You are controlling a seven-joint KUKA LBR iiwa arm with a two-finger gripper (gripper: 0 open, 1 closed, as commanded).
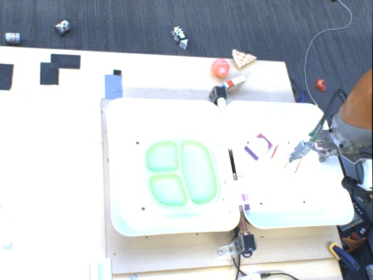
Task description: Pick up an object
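The arm (355, 118) leans in from the right, its orange band high and its wrist angled down to the left over the right bin (291, 214); the gripper (300, 151) hangs low above the bin floor; its claw is too small and blurred to judge; a purple object (252, 152) lies near, further left; the left bin (122, 174) holds a green divided tray (182, 172).
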